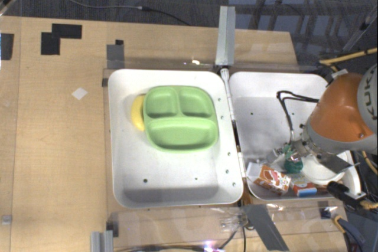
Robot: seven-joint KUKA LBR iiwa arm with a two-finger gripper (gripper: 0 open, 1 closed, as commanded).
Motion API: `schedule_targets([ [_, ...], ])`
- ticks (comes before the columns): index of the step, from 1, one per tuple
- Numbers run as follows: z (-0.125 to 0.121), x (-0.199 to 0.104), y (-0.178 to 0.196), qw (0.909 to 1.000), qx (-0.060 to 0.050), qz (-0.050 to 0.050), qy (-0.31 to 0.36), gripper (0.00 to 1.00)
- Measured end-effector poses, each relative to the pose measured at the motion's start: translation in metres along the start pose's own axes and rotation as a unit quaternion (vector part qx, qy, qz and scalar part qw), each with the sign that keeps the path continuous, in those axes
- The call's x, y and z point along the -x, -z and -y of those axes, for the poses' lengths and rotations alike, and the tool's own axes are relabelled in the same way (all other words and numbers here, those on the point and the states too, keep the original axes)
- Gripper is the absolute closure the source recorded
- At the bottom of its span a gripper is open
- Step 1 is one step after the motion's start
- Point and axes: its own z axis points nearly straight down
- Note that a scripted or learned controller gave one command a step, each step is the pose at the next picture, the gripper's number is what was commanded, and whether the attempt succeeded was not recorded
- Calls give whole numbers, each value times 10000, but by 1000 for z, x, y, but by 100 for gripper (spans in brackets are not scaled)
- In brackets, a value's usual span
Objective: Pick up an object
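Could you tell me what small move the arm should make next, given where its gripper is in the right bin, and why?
Probably a short, straight descent. The gripper hangs low in the right bin, right above a small teal object, and nothing is visibly gripped. An orange-red packet and a blue item lie close by, so sideways drift risks nudging them.

A green divided tray (179, 117) fills the left bin's (127, 144) far half; its near half lies open. Clutter (282, 178), apparently packets, crowds the right bin's (260, 97) near edge.
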Motion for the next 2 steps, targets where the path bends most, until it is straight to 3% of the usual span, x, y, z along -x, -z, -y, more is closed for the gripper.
schedule_targets([
  [1,8,26,0,9984,-2,-8,-558,0],
  [2,7,29,12,9984,26,22,-561,100],
])
